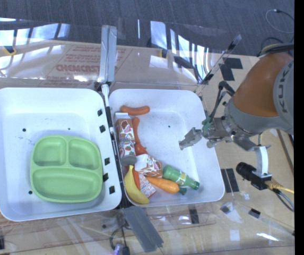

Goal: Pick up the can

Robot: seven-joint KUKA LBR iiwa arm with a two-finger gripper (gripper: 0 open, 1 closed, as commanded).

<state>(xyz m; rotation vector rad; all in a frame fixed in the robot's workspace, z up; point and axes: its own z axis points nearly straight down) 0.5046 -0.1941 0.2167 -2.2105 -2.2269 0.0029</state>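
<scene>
Two white bins (14, 110) share the counter; over the right one, the gripper (190, 140) hovers, jaws' state indiscernible.

Divided plate (66, 169) in left bin (14, 105); sausage (135, 110), carton (125, 137), banana (133, 187), bottle (181, 178) in right bin (186, 102).

Fixed overhead cam, slanted, both bins (14, 102).
</scene>
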